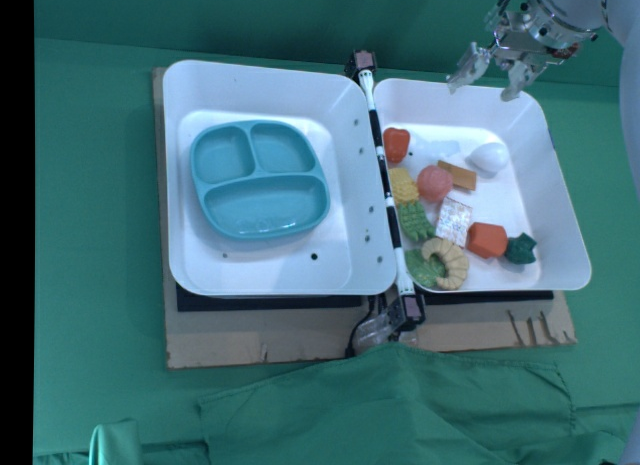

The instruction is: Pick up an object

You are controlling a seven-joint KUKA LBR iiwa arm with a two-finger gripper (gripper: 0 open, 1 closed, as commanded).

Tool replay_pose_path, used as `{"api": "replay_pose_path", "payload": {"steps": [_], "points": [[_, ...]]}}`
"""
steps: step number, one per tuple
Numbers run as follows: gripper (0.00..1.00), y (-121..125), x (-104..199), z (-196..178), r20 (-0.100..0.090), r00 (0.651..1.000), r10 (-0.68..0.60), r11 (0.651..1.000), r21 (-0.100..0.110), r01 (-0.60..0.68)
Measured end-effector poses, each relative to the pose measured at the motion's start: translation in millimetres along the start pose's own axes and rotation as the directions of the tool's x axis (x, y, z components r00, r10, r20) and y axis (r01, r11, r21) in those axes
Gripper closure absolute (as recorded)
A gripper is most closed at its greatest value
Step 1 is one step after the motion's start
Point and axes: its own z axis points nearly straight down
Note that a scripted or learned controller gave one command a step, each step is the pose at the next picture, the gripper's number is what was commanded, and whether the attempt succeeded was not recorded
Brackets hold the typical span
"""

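The green worktop [90, 203] carries a cardboard sheet [260, 345] with two shallow white bins on it, side by side. The left bin [200, 83] holds a teal plate [260, 178] with three compartments, lying flat near its middle. The right bin [560, 243] holds the small toy foods: a white egg [489, 157] toward its far right corner, a pink ball [434, 182] near the middle, a red strawberry [397, 143] by the left wall, an orange block [487, 239] beside a dark green piece [520, 249] near the front right, and a yellow ring [447, 262] at the front left. The gripper [493, 73] hangs above that bin's far edge, fingers spread apart, grasping nothing. Green cloth [400, 408] lies bunched at the worktop's near edge.
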Motion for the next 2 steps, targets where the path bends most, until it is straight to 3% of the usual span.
{"api": "replay_pose_path", "payload": {"steps": [1, 2], "points": [[0.0, 22.6, -28.1, 8.4, 0.004, 1.0, 0.002, 1.0, -0.003, -0.002], [0.0, 21.7, -49.8, -4.1, 0.004, 1.0, 0.003, 1.0, -0.002, -0.003]]}}
